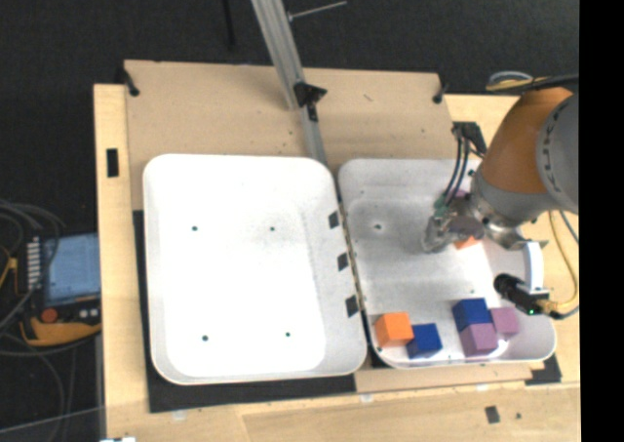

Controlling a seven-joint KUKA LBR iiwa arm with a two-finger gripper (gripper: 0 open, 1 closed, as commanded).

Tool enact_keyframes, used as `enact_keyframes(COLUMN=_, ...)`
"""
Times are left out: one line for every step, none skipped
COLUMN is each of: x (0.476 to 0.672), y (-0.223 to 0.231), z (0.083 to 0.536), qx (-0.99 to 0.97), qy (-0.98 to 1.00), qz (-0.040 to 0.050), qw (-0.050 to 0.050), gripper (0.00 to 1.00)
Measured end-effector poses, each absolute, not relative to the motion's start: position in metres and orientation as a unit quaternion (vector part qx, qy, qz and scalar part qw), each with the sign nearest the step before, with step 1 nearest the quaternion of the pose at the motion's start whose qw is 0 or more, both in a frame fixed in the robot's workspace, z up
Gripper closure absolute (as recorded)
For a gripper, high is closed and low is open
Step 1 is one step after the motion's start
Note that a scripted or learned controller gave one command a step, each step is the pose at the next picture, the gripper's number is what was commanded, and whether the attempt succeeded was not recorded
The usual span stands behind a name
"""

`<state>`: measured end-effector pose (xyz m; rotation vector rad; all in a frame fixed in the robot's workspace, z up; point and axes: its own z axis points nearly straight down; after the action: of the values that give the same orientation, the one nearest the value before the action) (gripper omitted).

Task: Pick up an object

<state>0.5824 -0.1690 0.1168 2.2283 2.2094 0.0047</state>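
Note:
My gripper point(441, 233) hangs low over the middle of the right bin point(390, 206), pointing down at its floor. A small orange piece point(467, 243) shows just to the gripper's right, partly hidden by the wrist; whether it is held I cannot tell. Along the bin's front edge lie an orange block point(395, 328), a blue block point(425, 340), a second blue block point(471, 313), a purple block point(478, 338) and a pale purple block point(505, 321). These blocks lie well in front of the gripper, apart from it.
The left bin point(244, 264) stands beside the right one, with a row of black clips point(343, 260) between them. A slanted metal pole point(283, 40) rises behind the bins. The arm's cables point(460, 172) hang over the right bin's back.

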Motion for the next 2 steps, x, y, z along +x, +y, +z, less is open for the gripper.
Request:
enact_keyframes(x=0.578, y=-0.172, z=0.179, qx=0.710, qy=0.705, qz=0.0019, qw=0.003, gripper=1.00)
enact_keyframes(x=0.580, y=-0.173, z=0.234, qx=0.706, qy=0.708, qz=0.0020, qw=0.004, gripper=1.00)
